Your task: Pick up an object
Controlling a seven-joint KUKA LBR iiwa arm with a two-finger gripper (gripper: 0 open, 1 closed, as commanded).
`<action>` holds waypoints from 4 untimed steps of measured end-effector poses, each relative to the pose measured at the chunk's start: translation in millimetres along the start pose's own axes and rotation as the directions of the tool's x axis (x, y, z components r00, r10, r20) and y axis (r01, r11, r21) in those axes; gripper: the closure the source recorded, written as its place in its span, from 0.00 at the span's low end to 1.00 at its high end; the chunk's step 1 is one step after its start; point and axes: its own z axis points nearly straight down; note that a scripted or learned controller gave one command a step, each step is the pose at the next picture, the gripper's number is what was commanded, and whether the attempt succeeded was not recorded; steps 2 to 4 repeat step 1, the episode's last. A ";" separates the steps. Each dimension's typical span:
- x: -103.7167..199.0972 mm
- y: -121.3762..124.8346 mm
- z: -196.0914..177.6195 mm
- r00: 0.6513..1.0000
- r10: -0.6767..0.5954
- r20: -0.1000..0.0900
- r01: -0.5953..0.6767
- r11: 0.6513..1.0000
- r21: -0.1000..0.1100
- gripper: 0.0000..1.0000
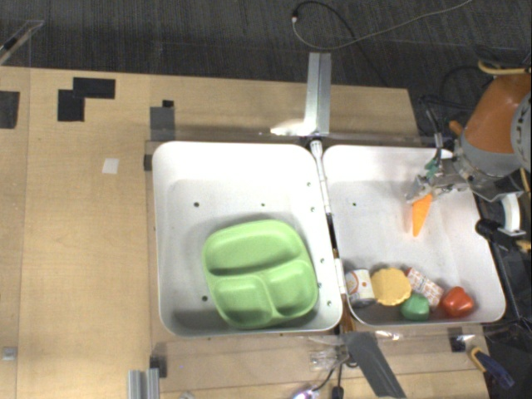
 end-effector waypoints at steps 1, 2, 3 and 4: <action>61.9 -20.2 -96.1 0.984 -0.177 -0.004 0.177 0.984 0.009 1.00; 61.9 -20.2 -96.1 0.984 -0.177 -0.004 0.177 0.984 0.009 1.00; 61.9 -20.2 -96.1 0.984 -0.177 -0.004 0.177 0.984 0.009 1.00; 61.9 -20.2 -96.1 0.984 -0.177 -0.004 0.177 0.984 0.009 1.00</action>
